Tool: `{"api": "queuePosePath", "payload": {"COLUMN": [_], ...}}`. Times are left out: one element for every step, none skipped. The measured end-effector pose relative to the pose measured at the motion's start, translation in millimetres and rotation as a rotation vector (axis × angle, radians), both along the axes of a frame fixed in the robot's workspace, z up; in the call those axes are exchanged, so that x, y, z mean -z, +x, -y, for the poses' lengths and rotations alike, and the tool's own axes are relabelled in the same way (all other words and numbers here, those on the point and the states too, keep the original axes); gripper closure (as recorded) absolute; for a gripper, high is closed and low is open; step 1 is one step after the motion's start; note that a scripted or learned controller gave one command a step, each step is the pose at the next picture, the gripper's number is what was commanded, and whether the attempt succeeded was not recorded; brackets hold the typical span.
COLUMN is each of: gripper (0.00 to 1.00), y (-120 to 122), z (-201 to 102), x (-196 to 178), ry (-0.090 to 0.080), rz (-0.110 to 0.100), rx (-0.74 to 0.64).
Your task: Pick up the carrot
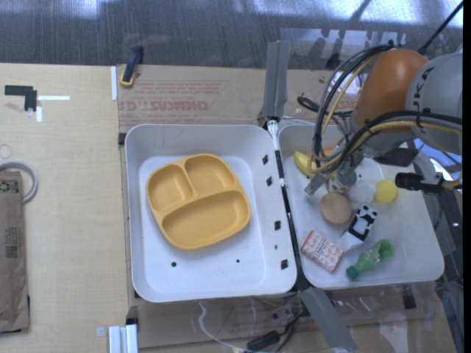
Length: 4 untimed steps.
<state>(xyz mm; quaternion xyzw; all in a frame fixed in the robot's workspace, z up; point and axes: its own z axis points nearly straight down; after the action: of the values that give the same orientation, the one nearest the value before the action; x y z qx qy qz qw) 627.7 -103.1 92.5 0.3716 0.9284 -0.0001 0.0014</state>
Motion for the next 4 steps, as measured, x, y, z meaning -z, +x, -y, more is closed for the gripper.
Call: {"api": "queuePosePath", "payload": {"gripper": [0.0,0.0,1.0,1.0], "y": [22.1,22.4,23.6,14.2], "z": [70.0,15.6,17.4,65.0], "x": [-65.2,-63.2,-73.5,-195.8], "ry": [-0.002,-0.001,-0.002,-0.002], "rz": [0.003,0.0,0.006,0.002], "rx": [-0.036,-0.319,-0.315,-0.273]}}
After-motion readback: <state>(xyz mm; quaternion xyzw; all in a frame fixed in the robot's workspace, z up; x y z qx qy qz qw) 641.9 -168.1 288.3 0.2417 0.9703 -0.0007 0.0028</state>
